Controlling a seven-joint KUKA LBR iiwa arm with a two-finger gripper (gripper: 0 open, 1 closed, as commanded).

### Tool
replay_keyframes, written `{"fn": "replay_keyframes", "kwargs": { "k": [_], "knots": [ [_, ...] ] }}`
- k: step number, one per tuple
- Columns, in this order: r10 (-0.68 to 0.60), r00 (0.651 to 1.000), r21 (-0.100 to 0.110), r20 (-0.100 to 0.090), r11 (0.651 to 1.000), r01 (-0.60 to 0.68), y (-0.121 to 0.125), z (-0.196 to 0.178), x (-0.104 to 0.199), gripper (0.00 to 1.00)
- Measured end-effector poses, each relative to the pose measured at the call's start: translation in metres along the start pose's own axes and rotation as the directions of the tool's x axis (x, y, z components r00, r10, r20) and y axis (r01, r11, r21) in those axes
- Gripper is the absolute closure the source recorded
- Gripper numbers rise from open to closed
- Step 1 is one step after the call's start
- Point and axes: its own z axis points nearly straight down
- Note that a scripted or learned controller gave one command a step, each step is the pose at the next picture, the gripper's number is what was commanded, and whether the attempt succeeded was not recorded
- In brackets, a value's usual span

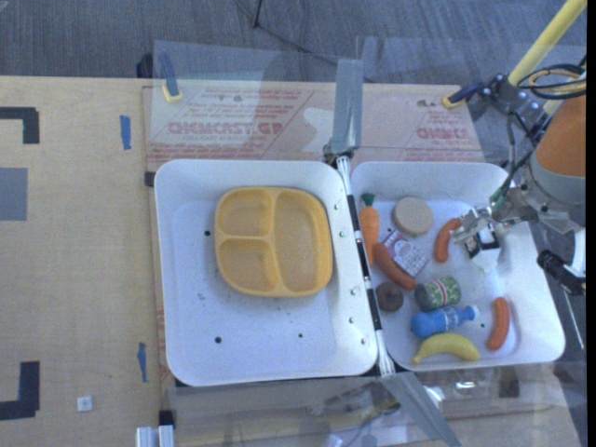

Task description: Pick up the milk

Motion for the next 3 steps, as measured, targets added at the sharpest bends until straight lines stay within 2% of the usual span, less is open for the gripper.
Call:
{"fn": "replay_keyframes", "kwargs": {
  "k": [1, 2, 3],
  "knots": [
    [0.005, 1.000, -0.005, 0.003, 1.000, -0.005, 0.000, -0.011, -0.003, 1.00],
    [-0.011, 1.000, -0.002, 0.004, 1.000, 0.011, -0.004, -0.099, 0.055, 1.00],
    [-0.011, 1.000, -0.005, 0.006, 1.000, 0.011, -0.003, -0.109, 0.055, 1.00]
  ]
}}
